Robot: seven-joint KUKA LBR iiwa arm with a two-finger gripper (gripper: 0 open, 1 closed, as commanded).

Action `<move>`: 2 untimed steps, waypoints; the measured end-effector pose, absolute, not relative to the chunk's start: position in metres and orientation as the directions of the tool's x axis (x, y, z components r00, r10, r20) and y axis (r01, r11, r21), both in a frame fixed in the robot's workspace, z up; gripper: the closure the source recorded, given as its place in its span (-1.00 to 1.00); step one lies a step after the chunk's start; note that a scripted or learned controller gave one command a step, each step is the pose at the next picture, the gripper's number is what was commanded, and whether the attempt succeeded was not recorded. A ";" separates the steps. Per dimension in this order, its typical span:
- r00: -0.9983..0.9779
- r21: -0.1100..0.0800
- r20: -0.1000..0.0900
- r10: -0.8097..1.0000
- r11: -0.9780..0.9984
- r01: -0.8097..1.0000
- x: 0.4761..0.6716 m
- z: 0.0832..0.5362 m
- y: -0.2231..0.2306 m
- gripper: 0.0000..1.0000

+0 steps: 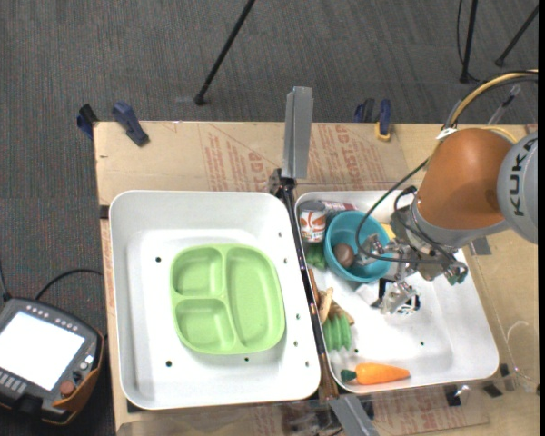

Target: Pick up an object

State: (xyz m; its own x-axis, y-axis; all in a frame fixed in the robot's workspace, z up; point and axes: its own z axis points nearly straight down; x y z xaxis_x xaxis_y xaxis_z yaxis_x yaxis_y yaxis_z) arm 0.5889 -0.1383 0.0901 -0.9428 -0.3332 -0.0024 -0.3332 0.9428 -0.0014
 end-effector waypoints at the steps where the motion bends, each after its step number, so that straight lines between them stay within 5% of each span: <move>1: -0.958 -0.003 0.024 -0.285 0.959 -0.285 0.596 0.088 -0.123 -1.00; 2: -0.981 0.002 0.000 -0.192 0.981 -0.192 0.551 0.087 -0.107 -1.00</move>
